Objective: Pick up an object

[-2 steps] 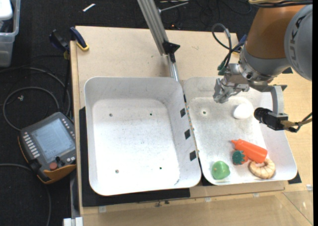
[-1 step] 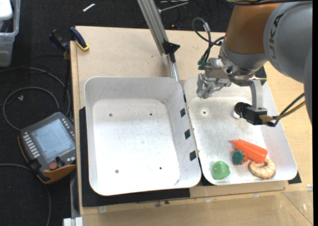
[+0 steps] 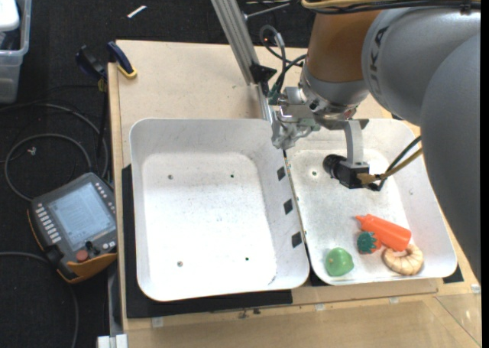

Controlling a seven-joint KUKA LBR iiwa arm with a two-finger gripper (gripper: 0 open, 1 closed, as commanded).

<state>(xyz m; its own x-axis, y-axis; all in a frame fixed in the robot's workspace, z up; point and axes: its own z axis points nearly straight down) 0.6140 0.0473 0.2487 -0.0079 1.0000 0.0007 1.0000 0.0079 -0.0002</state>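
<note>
Reaching from the right, the arm (image 3: 412, 48) hangs over the bins' shared rim (image 3: 293, 209), grip state unreadable.

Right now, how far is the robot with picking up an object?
Nothing looks done yet: the carrot, green ball, teal piece and beige ring all lie at the near end of the right bin. In hand: the hand is over the bins' shared edge at the far end, apart from them. Left: reach one, grip it, lift it.

The grey arm (image 3: 428, 56) reaches in from the right, claw (image 3: 285, 134) pointing down.
</note>
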